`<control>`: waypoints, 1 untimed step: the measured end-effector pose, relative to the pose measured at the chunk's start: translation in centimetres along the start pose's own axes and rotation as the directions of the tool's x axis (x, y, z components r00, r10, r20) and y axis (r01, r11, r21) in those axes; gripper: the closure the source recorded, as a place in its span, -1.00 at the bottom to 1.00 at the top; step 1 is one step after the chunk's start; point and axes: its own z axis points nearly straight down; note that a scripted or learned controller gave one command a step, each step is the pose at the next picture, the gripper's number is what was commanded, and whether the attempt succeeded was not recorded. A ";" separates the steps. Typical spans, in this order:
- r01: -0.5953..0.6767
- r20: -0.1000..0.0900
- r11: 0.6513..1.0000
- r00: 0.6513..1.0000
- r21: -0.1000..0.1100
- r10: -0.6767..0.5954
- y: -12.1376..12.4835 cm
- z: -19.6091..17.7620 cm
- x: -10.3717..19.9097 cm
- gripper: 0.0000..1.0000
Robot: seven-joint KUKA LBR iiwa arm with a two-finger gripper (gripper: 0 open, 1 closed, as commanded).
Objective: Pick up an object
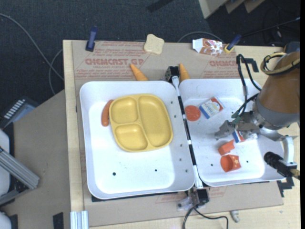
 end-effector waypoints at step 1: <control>0.000 0.000 1.000 1.000 -0.002 0.000 -1.4 7.5 0.6 -1.00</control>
